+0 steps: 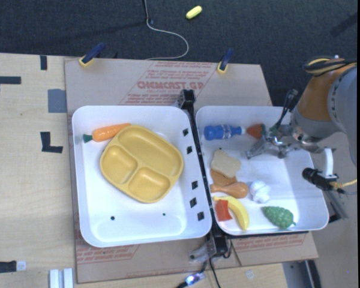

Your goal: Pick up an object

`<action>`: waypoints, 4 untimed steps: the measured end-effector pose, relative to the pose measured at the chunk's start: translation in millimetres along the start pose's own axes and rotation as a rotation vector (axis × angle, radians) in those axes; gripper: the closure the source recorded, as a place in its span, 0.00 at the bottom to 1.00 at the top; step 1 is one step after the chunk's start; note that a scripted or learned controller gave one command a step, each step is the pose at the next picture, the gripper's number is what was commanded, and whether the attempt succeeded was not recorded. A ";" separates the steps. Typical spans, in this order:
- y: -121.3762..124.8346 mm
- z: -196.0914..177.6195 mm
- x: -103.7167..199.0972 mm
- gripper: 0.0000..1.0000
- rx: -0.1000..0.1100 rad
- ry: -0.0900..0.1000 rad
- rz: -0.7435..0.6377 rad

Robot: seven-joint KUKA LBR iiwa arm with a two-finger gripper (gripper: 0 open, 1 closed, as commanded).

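Gripper (267, 145) low in the right bin (315, 218), a little to the right of the blue bottle (222, 131). Cannot tell if open or closed. Nothing seen held.

Small orange toy (255, 130) just right of the bottle, close to the gripper. Might get bumped away, or missed with a grab at air.

Below the bottle: one bread slice (226, 162), one drumstick (231, 189), one white ball (260, 191), one red piece (222, 209), one banana (240, 213), one green lump (278, 216). Left of the bottle, in the left bin (84, 179): one carrot (109, 132), one yellow plate (142, 162). Two bins.
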State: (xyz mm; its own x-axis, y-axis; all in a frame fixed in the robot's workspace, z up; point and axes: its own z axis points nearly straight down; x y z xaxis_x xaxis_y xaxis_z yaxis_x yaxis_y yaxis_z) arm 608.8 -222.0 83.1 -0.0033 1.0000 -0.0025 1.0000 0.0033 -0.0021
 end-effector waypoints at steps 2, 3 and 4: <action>-7.7 -64.7 3.6 1.00 -0.005 0.002 0.003; -12.1 -122.7 11.4 1.00 -0.007 0.002 0.001; -11.4 -142.5 12.1 1.00 -0.003 0.003 0.001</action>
State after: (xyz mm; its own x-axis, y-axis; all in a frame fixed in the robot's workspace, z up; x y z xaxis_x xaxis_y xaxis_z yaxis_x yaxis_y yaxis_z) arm 597.7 -209.6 225.6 -0.0019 1.0000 0.0002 1.0000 0.0019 0.0014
